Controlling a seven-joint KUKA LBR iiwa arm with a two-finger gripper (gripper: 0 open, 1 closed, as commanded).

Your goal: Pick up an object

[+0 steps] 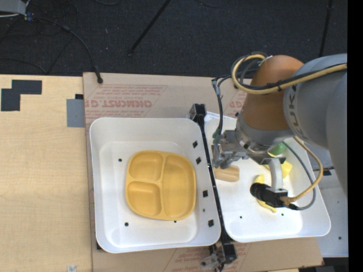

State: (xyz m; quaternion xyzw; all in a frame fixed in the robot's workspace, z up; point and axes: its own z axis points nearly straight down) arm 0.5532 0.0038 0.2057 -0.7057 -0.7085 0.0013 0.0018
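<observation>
My gripper [226,162] hangs low over the left part of the right bin [266,226], close to the divider between the bins. A tan wooden block [229,175] lies on the bin floor just below and in front of the gripper, touching it or nearly so. Whether the block is between the fingers cannot be seen. The arm's wrist partly covers a yellow object [286,169] and a green object [278,150] further right in the same bin. Another bit of yellow [267,205] peeks out lower down.
The left bin [108,152] holds a yellow divided plate [160,185] lying flat in its middle. The grey arm and orange band cover the upper right of the right bin. Cardboard lies under both bins.
</observation>
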